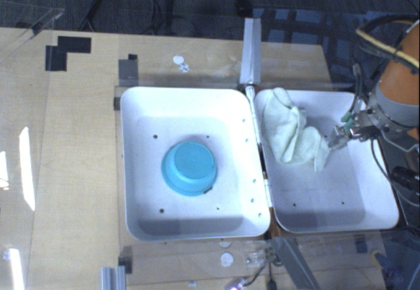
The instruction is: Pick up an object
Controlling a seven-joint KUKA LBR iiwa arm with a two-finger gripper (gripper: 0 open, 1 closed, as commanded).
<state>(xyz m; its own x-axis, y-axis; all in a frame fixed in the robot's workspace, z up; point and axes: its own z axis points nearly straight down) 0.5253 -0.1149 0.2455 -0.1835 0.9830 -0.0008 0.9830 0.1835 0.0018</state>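
Reaching in from right, gripper (338,136) sits low in right bin (367,207), just right of cloth (292,132), likely lined up for grab. Jaws' spread: cannot tell, too small. Bowl (189,168) upside down, well left of cloth, in left bin (141,151).

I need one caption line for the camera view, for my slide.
The pincer reaches toward a white cloth in the right bin; a blue bowl sits upside down in the left bin.
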